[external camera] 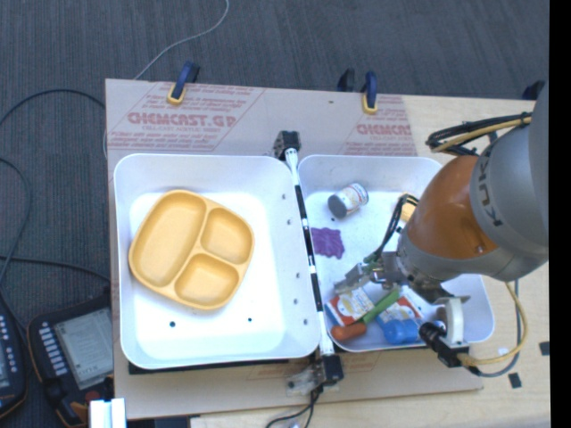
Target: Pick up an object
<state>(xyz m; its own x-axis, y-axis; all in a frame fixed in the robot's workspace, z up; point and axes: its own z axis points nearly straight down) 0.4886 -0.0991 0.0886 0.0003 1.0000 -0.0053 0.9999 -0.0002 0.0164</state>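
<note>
My gripper (364, 277) hangs low over the front part of the right bin (426, 169), just above a heap of small objects. The heap holds a red and white packet (351, 305), a green stick-shaped piece (382, 305), a blue block (401, 332) and a small orange-red item (349, 333) at the bin's front edge. A purple scrap (326, 241) lies to the left of the gripper. A grey and white canister (348, 200) lies on its side further back. The arm's orange band (451, 217) covers the bin's right half.
The left bin (125, 328) holds a yellow divided plate (192, 249). A black clamp (287, 143) sits at the top of the rim between the bins. Cables trail by the bench's front right corner (486, 359). A pendant (76, 350) lies at lower left.
</note>
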